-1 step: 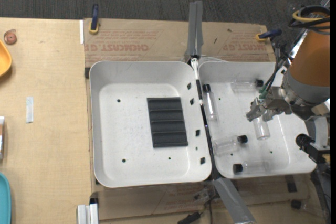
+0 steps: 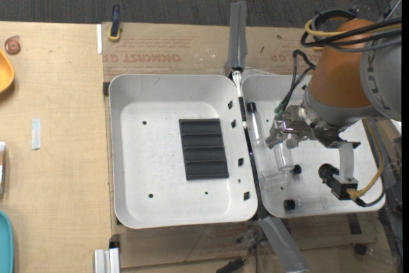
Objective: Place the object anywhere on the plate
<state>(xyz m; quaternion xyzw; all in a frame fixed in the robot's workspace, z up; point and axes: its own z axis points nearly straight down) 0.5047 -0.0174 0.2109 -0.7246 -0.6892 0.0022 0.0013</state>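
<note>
We are at the pick-up step: our gripper [image 2: 281, 145] hangs low over the right bin [image 2: 367, 201], and the dark ridged plate [image 2: 204, 149] waits in the middle of the left bin [image 2: 128, 156] with nothing on it. The likely object is a clear tube [image 2: 254, 124] lying along the right bin's left wall, just beside the gripper, with what looks like a clear cup-like piece [image 2: 282, 162] directly below the tool. Which of these transparent pieces we are after is hard to say, since they blur into the white floor.

The rig tells us not to speak of how the gripper stands when it cannot be seen, and here we cannot tell; nothing is visibly held. The gripper seems close to the clear piece, though whether it touches is unclear.

Next, in our judgement, we need a sure grasp, a lift clear of the divider [image 2: 245, 131] between the bins, then a move leftward over the plate before release.
</note>
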